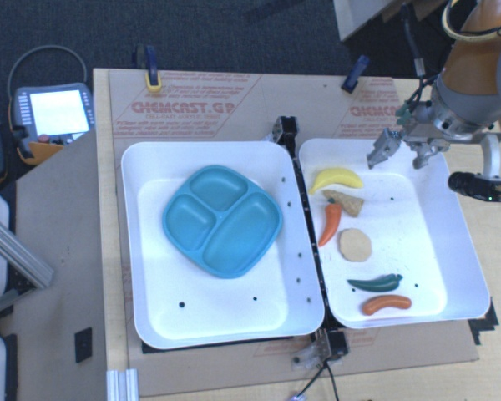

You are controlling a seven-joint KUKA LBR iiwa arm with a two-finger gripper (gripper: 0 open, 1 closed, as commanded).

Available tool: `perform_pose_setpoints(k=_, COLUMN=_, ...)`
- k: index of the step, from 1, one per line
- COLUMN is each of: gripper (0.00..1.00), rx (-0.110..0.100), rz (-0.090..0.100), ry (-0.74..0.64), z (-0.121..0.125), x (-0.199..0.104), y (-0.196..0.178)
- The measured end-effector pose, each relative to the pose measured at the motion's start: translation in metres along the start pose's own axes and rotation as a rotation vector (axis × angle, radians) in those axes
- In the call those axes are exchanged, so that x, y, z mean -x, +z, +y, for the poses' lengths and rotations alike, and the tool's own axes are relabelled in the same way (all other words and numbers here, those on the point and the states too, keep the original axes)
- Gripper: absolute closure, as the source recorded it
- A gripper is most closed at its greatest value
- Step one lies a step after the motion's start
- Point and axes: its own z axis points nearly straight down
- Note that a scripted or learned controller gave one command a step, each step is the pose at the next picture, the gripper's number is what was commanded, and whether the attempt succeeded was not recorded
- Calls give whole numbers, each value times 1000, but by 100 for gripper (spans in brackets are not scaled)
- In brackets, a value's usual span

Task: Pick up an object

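Note:
My gripper (402, 152) hangs open over the far edge of the right bin (438, 224), its two grey fingers spread apart with nothing between them. Below and left of it lie a yellow banana (336, 178) and a tan wedge (344, 201). An orange-red pepper (330, 224) lies lengthwise beside them. A round tan cookie (355, 246) sits mid-bin. Toward the near edge lie a dark green pepper (375, 282) and an orange sausage (387, 305).
The left bin (150, 303) holds a blue divided plate (223, 220). A black clamp (285, 129) sits between the bins at the far side. A tablet (57, 112) lies off the bench to the far left. Cables and the arm's body stand at the far right.

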Motion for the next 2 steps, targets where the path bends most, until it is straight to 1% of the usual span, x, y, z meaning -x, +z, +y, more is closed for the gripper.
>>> perform_pose_setpoints(k=1, gripper=0, rx=14, rz=-2, ry=-3, z=3, x=0, y=-8)
perform_pose_setpoints(k=2, gripper=0, rx=12, rz=-2, ry=-3, z=0, x=1, y=34)
